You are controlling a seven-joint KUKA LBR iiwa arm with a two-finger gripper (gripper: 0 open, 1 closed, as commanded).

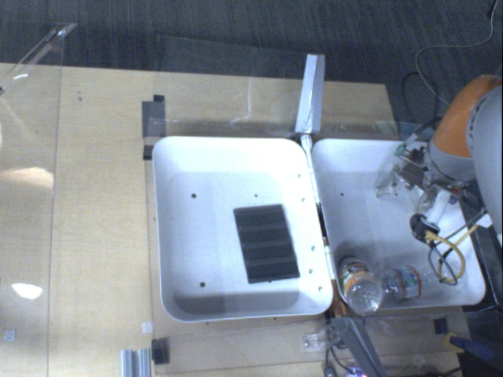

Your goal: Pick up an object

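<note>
A dark ribbed rectangular pad (267,243) lies flat in the middle of the left bin (181,210). A clear plastic bottle (379,284) with a coloured label lies on its side at the near edge of the right bin (354,210). My gripper (397,177) hangs over the far right part of the right bin, well away from the bottle and from the pad. I see nothing held in it.
The grey arm with its orange band (464,124) comes in over the right bin's right side. Loose black and yellow cables (440,246) dangle below the wrist. A metal divider post (310,93) stands behind the two bins.
</note>
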